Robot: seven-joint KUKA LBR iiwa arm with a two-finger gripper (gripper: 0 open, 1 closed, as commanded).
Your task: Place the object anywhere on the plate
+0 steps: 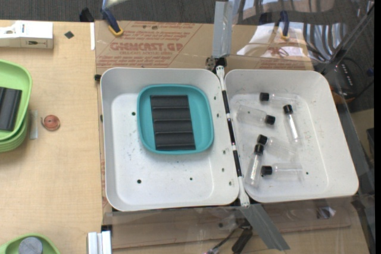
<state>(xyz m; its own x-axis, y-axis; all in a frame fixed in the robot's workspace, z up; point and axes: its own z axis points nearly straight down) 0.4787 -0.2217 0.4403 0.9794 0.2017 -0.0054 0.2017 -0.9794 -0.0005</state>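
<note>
Two shallow white bins sit side by side, the left bin [119,187] holding the teal square plate [175,120] with its dark ribbed insert, the right bin [333,181] scattered with clear black-capped vials [290,121], so pick one isolated vial cleanly; gripper state I cannot tell.

The plate [176,118] lies in the left bin [119,181]; vials [290,122] lie in the right bin [333,175].

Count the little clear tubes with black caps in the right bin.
5, all in the right bin: back, right, middle, front left, front. Clear glass could hide more.
</note>
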